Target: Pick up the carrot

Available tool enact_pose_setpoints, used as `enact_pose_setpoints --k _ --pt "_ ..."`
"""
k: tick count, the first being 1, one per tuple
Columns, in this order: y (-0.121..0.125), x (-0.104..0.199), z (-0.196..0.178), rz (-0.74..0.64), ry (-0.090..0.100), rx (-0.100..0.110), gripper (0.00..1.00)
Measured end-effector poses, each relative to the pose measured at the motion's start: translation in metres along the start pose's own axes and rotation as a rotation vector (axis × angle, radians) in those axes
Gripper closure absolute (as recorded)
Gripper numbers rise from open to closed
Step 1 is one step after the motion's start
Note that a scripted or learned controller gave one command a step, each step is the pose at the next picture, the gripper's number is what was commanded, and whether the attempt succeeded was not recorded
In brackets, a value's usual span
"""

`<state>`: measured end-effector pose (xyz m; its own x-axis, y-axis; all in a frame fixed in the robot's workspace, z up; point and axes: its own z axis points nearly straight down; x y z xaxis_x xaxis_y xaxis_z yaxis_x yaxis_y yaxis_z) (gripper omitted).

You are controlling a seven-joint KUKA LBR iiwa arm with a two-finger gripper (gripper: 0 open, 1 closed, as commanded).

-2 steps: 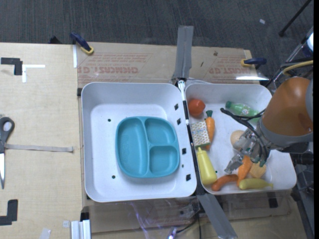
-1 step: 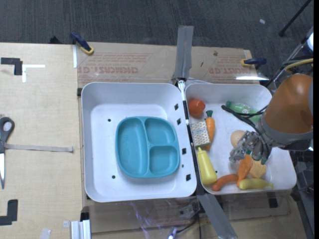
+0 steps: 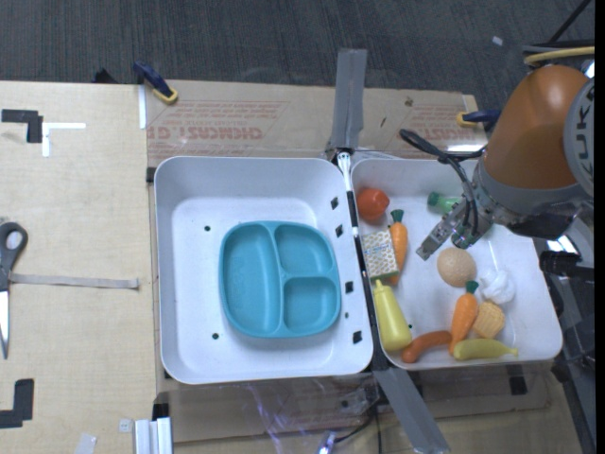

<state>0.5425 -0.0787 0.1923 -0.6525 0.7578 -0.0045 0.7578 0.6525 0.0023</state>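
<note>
Two carrots lie in your right bin (image 3: pixel 539 343): one (image 3: pixel 399 239) against the divider, just left of the pincer (image 3: pixel 444 237), its long axis running up and down the view, green top uppermost; the other (image 3: pixel 463 312) below the pincer, beside a beige egg-like ball (image 3: pixel 456 267). Both look like smooth, tapered orange plastic. Whether the pincer's fingers stand apart or together you cannot tell here; nothing shows between them. The left carrot seems your nearer target.

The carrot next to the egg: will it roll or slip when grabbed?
The carrot looks like smooth, rigid toy plastic, so probably light and somewhat slippery. Its tapered round body may roll or squirt out. The egg and corn crowd it and may get nudged.
</note>
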Motion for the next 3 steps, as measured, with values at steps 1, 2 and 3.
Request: enact_pose_setpoints --k 1,2,3 --pt "0.0 0.0 0.0 0.001 0.0 0.0 0.0" --pt "-0.07 0.014 0.1 -0.045 -0.001 0.001 0.0" --pt "-0.068 0.013 0.09 -0.046 -0.004 -0.003 1.0"
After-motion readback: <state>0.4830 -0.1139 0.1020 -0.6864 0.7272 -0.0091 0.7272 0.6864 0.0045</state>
